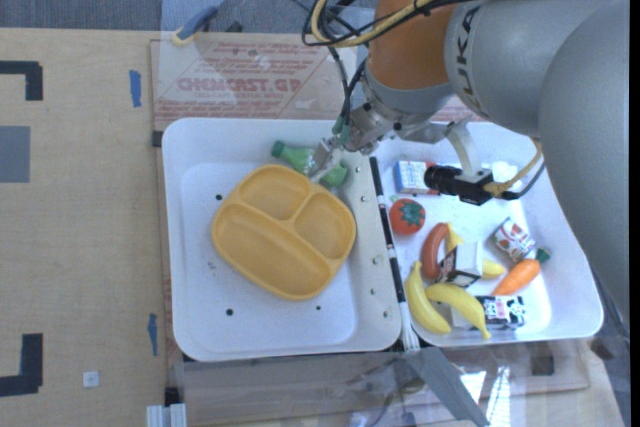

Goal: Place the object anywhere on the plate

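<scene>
A yellow divided plate [283,230] lies in the left bin [190,215]. A green object [292,155] lies at the plate's far edge, one end on the bin floor and the other end by the plate's rim. My gripper [330,159] reaches down across the middle of this green object and hides that part. The grey arm with its orange band comes in from the upper right.
The right bin [570,245] holds a tomato [407,215], a sausage [436,248], bananas [430,300], a carrot [518,275], small cartons [511,238] and a blue-white box [410,177]. A ridge [385,245] divides the two bins.
</scene>
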Robot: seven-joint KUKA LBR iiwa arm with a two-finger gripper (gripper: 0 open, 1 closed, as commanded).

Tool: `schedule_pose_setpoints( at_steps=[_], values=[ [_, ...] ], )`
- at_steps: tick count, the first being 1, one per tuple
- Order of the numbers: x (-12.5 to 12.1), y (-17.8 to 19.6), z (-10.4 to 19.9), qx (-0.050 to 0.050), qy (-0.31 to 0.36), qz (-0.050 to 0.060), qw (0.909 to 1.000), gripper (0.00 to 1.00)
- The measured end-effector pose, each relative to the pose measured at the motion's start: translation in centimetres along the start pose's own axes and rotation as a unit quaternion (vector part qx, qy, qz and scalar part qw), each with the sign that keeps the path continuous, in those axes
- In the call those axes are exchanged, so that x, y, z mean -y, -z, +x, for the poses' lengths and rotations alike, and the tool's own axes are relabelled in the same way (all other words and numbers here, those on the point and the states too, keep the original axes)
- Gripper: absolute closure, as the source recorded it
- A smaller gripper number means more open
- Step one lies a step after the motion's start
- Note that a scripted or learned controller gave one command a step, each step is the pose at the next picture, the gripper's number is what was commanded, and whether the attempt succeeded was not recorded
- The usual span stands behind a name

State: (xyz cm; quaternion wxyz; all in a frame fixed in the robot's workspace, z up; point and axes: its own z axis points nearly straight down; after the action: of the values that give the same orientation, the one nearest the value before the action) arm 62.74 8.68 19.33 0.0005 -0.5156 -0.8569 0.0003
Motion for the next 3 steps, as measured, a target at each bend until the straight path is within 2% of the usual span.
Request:
schedule_pose_setpoints(
  at_steps=[1, 2, 3],
  values=[
    [-0.1, 0.96, -0.09, 0.001, -0.001, -0.001, 1.0, 1.0],
    [-0.09, 0.96, -0.09, 0.001, -0.001, -0.001, 1.0, 0.0],
    [-0.19, 1.92, -0.18, 0.001, -0.001, -0.003, 1.0, 1.0]
  ],
)
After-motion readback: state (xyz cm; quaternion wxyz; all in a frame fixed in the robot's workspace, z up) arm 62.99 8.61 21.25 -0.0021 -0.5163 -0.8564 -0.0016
